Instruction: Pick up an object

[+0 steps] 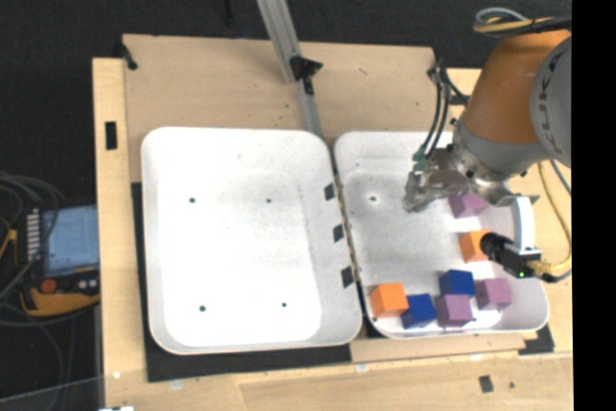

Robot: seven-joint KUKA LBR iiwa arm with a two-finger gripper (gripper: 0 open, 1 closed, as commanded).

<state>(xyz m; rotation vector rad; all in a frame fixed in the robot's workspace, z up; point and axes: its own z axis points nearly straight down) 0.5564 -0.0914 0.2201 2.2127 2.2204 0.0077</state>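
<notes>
Here the gripper (pixel 421 192) hangs over bare floor in the right bin (pixel 385 159); whether it is clenched I cannot tell. The nearest purple block (pixel 469 203) lies just to its right.

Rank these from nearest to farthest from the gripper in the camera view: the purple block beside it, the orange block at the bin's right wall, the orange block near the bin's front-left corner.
From the gripper:
1. Purple block, just to its right.
2. Orange block at the right wall, partly hidden by the arm.
3. Orange block near the front-left corner, by the bin's front rim.
</notes>
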